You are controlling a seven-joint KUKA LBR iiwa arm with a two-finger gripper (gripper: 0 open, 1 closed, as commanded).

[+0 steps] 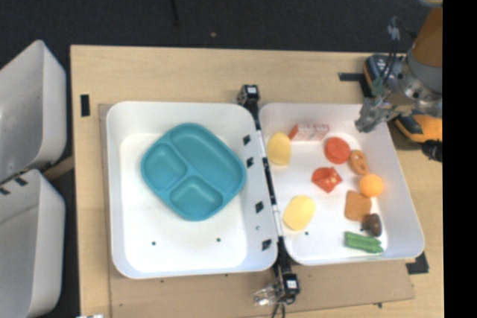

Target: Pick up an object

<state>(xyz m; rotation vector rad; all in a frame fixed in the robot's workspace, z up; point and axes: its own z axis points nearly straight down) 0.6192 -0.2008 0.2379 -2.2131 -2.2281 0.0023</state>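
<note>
The right bin (395, 160) holds several small food toys: a yellow piece (279, 149), a pale yellow piece (299, 213), a red tomato (337, 150), a red pepper-like piece (326, 179), an orange ball (371, 185), a pretzel-like piece (358, 161), an orange block (357, 205), a dark brown piece (372, 224), a green pod (363, 242) and a pink-white wrapped piece (308, 132). My gripper (368, 120) hangs over the bin's far right corner, above and right of the tomato, with nothing seen in it.
A teal divided plate (194, 170) lies in the left bin (127, 234). A ridge with black clips (261, 182) separates the bins. White boxes (26, 108) stand off the bench's left side. Yellow-black hardware (417, 126) sits at the right edge.
</note>
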